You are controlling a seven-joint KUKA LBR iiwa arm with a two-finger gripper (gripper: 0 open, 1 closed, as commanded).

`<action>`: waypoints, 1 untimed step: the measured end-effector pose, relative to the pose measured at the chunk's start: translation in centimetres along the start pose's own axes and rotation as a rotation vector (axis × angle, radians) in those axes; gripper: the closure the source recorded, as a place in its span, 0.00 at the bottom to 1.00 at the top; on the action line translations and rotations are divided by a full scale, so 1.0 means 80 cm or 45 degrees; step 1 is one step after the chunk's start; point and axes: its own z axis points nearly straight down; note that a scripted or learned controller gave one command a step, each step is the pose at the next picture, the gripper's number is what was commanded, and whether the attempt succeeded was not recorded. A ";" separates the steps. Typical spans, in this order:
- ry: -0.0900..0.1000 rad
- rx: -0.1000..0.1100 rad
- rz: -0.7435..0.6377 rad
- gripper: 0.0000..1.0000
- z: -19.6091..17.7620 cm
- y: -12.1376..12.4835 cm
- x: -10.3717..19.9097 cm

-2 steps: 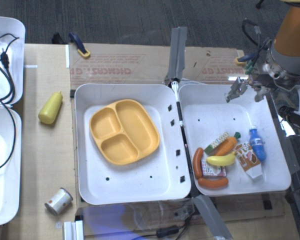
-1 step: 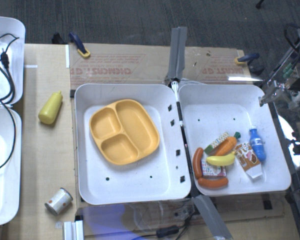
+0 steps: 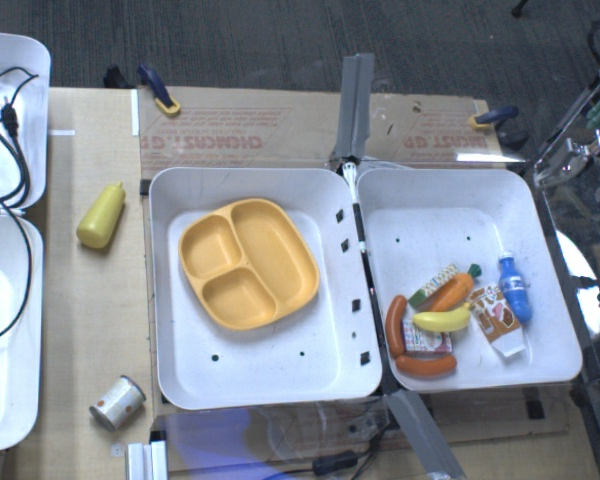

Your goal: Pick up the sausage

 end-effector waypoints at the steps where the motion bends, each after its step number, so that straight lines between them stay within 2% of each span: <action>1: 0.000 0.003 -0.009 0.00 0.063 -0.019 0.010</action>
